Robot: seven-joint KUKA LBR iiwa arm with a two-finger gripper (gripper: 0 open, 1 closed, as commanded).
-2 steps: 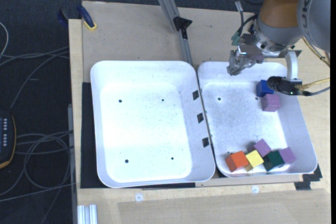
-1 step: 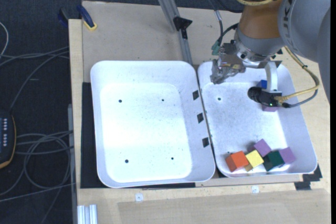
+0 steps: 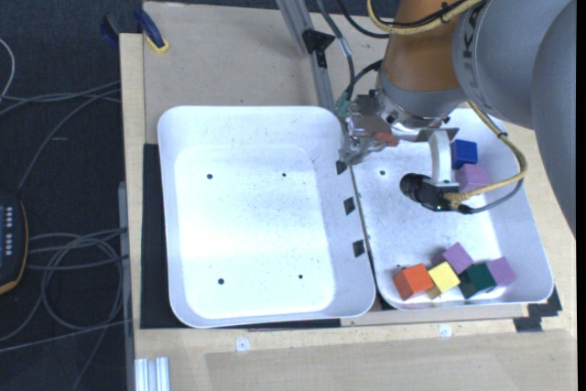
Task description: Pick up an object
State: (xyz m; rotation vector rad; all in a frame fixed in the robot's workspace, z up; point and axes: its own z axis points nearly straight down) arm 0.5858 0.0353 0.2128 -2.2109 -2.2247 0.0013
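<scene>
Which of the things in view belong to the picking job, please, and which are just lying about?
Job:
gripper
right bin
orange block
yellow block
green block
purple blocks
blue block

Lying about:
left bin
cables
blue clamp

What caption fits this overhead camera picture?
Robot arm reaches over the right bin, coloured blocks clustered at its near edge.

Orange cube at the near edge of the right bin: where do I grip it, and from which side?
Probably from straight above. The orange cube touches the yellow cube on its right, so put the fingers on its near and far faces, which look free.
</scene>
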